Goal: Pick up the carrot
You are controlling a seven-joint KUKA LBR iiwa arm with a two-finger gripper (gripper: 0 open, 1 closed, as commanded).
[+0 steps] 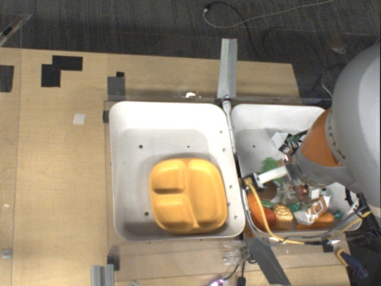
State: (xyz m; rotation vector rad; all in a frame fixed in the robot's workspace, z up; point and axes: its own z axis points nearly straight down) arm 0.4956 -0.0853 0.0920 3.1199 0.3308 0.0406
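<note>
The carrot (258, 210), an orange tapered shape, lies at the front left corner of the right bin (256, 130). My gripper (292, 190) is low inside that bin, just right of and slightly behind the carrot, among several crowded items. The grey arm with its orange band (315, 148) comes in from the right and hides the bin's right half. Nothing is visibly held.
A yellow knobbly item (283, 213) and a white and red carton (314, 211) lie right beside the carrot. A green item (272, 164) sits behind the gripper. The left bin (137, 124) holds a yellow compartment tray (187, 193).
</note>
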